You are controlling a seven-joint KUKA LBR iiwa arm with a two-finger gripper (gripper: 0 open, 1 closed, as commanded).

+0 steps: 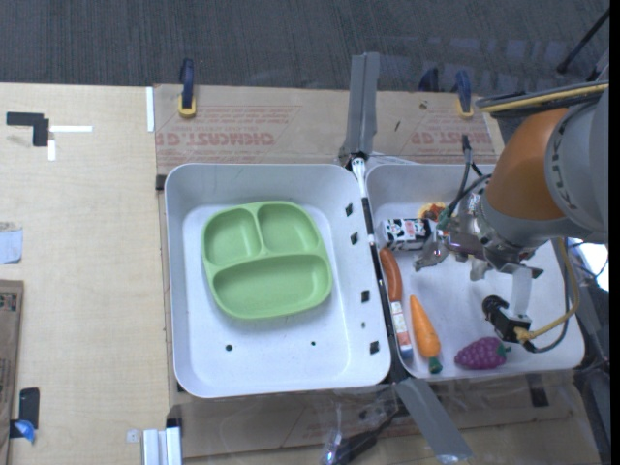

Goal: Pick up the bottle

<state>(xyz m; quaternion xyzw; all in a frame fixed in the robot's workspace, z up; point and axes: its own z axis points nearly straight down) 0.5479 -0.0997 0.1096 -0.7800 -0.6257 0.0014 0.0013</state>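
Lying on its side in the far-left part of the right-hand shallow white bin (557,352), the small white bottle with a black-and-white label and a dark cap (407,231) is resting just beside the dividing wall between the two bins. A yellow-and-red object (432,210), too small to identify, is sitting just behind it. The grey arm with its orange band (518,163) is reaching in from the right, and the two-finger gripper (438,247) is hanging at the bottle's right end, close to it or touching it; whether the gripper is parted or closed cannot be told from this slant, and nothing is visibly held.

Judging by its look, the bottle is probably a light, stiff plastic piece, smooth and round-bodied, so it is likely to roll or skid toward the bin wall if it is nudged off-centre. Taking it across the middle of the labelled body, squeezing across its short width, seems the safest hold; the capped end is narrower and likely to slip.

Nearer the camera, a reddish-brown sausage-shaped toy (390,272), an orange plastic carrot (423,325) and a purple bunch of toy grapes (480,354) are lying apart from the bottle. A green divided plastic plate (267,258) is sitting in the left-hand white bin (184,289).
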